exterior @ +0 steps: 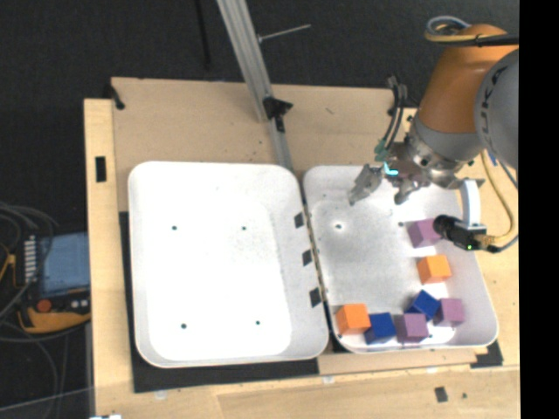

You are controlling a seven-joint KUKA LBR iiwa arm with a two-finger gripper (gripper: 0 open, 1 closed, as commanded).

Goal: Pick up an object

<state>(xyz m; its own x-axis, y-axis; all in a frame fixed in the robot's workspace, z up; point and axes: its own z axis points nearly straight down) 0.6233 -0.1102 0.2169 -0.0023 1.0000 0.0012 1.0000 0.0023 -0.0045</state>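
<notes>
Blocks, seven of them, lie in the right bin (336, 234), all on the near side of the gripper (382, 187) and apart from it. That gripper hangs over the far part of the bin with its two fingers (362, 185) spread wide and nothing between them; one finger points down toward the bin's left half, the other (404, 188) sits to the right of it. Closest to the fingers is a purple block (424, 232), just nearer the camera than the right finger and off to its right, beside the black fitting on the arm's cable. An orange block (434, 268) lies nearer still along the same side. The rest crowd the bin's near edge, well away from the fingertips: an orange block (353, 318) at the near left corner, a blue block (381, 327) touching it, a purple block (411, 326) next along, a blue block (425, 304) just behind that one, and a purple block (452, 311) at the right end. Bare white floor, lightly speckled, lies directly under the open fingers. The left bin (218, 260) lies well to the left of the fingers, its edge meeting the right bin's.
</notes>
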